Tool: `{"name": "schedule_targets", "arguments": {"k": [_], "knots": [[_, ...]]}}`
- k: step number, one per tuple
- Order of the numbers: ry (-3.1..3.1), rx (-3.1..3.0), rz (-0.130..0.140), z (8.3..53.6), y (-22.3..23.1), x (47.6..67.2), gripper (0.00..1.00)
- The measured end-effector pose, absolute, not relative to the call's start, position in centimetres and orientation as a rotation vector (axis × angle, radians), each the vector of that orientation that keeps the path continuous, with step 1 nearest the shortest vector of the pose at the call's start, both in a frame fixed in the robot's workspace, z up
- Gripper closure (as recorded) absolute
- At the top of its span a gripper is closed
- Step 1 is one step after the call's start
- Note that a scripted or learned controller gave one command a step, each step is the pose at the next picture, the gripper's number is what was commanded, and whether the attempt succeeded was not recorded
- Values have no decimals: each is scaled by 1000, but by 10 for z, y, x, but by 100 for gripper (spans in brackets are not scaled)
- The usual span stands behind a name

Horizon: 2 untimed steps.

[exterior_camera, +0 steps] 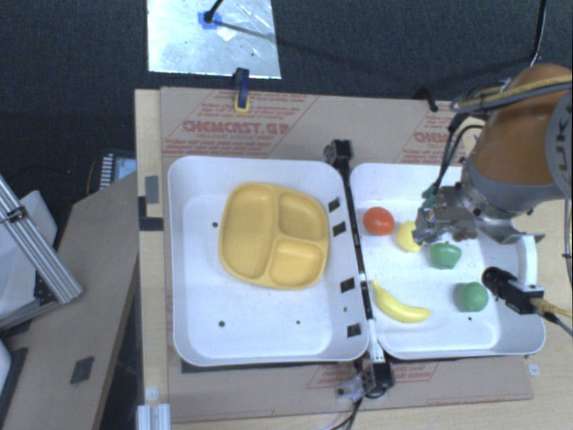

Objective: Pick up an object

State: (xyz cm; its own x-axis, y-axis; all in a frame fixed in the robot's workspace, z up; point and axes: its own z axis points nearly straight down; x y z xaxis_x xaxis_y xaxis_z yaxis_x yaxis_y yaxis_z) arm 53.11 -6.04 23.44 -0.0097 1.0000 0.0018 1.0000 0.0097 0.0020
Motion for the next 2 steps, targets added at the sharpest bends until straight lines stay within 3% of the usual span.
{"name": "schedule_targets", "arguments": {"k": [2], "knots": [[2233,2211,4,232,38,519,100]]}}
